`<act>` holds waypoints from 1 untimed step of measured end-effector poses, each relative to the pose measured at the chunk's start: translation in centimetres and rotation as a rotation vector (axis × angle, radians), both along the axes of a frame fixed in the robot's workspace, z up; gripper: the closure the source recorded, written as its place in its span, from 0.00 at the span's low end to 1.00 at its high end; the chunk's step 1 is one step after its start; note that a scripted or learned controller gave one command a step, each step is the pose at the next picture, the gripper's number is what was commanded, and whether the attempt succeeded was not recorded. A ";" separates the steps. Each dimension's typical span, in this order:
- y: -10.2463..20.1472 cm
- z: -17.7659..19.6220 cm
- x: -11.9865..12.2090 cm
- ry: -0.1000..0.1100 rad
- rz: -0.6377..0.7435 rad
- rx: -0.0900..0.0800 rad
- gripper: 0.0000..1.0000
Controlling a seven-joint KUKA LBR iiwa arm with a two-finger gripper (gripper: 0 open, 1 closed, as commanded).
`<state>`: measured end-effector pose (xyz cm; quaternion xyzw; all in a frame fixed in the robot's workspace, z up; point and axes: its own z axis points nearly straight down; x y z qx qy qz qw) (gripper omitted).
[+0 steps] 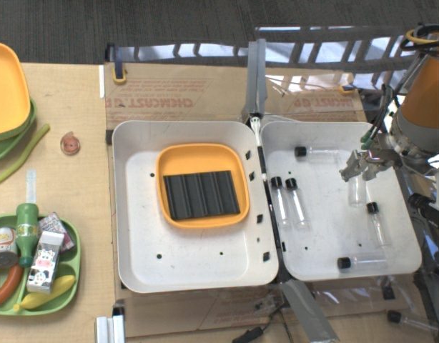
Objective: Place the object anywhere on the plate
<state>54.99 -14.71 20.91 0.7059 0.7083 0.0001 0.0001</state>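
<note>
An orange plate [202, 161] lies in the left white bin [134, 249]. A dark grey ridged slab [202, 195] rests flat on it. Several clear tubes with black caps lie in the right bin [323, 263]: two side by side [292, 202] near its left wall, one at the back [316, 151], one at the right [376, 224] and one along the front [362, 261]. My gripper [355, 168] hangs over the right bin's right half, just above another clear tube [357, 191].
On the bench to the left stand a green tray [69, 281] of toy food and bottles, stacked orange and green dishes [5, 98], and a small pink piece [70, 144]. Cardboard lies behind the bins. A metal rail runs along the back.
</note>
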 end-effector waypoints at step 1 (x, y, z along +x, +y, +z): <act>-3.3 5.1 5.4 -0.001 0.225 -0.003 1.00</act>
